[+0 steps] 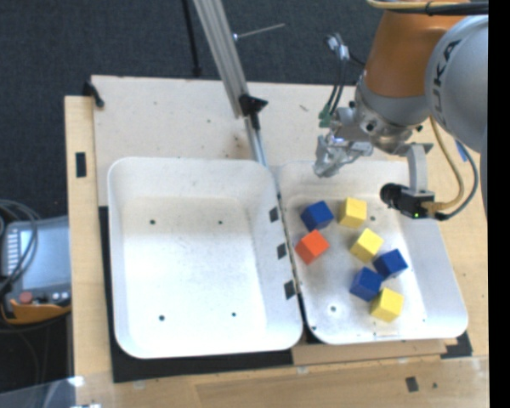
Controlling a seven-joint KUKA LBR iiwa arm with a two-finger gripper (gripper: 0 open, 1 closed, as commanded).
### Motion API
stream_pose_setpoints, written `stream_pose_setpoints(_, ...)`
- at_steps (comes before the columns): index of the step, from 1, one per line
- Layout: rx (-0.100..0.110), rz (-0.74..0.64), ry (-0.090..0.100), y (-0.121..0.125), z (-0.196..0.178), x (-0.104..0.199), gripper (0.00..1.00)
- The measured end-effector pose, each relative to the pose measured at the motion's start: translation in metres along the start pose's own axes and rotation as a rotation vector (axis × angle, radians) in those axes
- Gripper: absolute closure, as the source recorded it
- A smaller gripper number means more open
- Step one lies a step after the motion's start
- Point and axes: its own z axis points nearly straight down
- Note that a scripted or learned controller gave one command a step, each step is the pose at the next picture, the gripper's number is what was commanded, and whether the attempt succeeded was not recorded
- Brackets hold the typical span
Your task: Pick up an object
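End effector point(327, 165) above far edge of right bin point(433, 270).
Grip state cannot be determined. Seven cubes in right bin: three blue, three yellow, one orange point(313, 246).

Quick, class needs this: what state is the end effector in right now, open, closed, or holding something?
End effector: cannot be told; it sits above the far edge of the right bin, with no block seen in it.

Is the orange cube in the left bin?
No, the orange cube lies in the right bin, near its left wall, below a blue cube.
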Motion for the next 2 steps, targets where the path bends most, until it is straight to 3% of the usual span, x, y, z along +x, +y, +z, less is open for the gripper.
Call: stream_pose_setpoints(2, 0.001, -0.001, 0.000, 0.003, 0.029, 0.106, 1.00)
